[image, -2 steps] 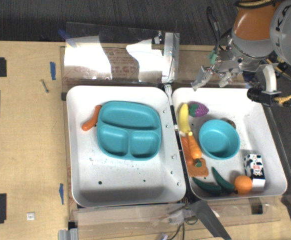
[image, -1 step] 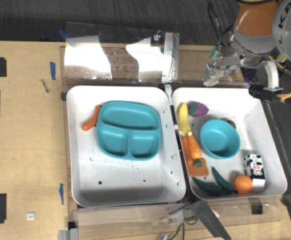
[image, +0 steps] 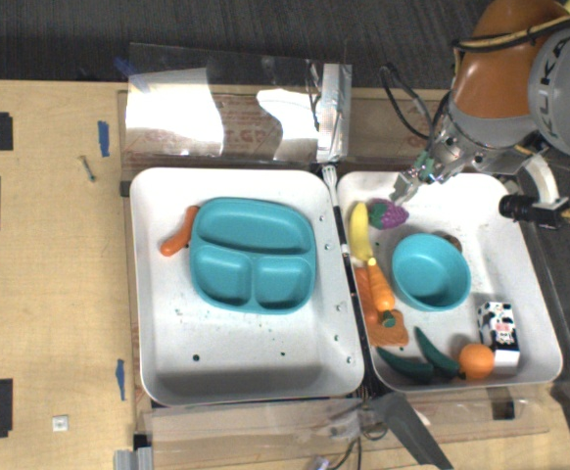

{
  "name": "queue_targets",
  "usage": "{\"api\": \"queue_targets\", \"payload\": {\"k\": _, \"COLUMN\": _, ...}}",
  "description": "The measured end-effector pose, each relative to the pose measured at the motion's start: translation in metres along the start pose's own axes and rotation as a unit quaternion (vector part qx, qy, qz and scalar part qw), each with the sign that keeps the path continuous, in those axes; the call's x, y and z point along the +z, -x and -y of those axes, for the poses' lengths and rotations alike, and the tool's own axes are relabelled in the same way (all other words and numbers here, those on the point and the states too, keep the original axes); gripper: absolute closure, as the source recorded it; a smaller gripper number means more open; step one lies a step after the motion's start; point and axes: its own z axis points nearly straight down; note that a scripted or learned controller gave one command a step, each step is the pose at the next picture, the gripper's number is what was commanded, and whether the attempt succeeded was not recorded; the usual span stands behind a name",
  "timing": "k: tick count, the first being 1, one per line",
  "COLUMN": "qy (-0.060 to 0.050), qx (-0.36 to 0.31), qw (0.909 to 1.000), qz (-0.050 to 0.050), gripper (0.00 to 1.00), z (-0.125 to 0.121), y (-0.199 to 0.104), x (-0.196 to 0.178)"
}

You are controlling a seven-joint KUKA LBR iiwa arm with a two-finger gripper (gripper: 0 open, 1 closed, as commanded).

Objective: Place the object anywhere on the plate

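My two-finger gripper hangs low over the far corner of the right white bin; whether its fingers are parted or closed I cannot tell, and I see nothing between them. Just below my tip lies the small purple plastic toy, perhaps grapes, touching a yellow toy banana. I judge it light, stiff and a little slick, best pinched across its rounded middle. Beyond it, across the divider, the teal sectioned plate sits in the left white bin, an orange toy carrot against its edge.
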Motion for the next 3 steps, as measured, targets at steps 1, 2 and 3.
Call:
{"api": "queue_targets", "payload": {"k": 1, "qy": 0.005, "qx": -0.015, "qw": 0.9999, "qz": 0.003, "gripper": 1.0, "z": -0.026, "y": -0.012, "x": -0.033}}
{"api": "queue_targets", "payload": {"k": 2, "qy": 0.001, "qx": -0.026, "qw": 0.9997, "qz": 0.0, "gripper": 1.0, "z": 0.026, "y": -0.048, "x": 0.011}}
{"api": "queue_targets", "payload": {"k": 3, "qy": 0.003, "qx": -0.061, "qw": 0.9981, "qz": 0.002, "gripper": 1.0, "z": -0.038, "y": -0.035, "x": 0.009}}
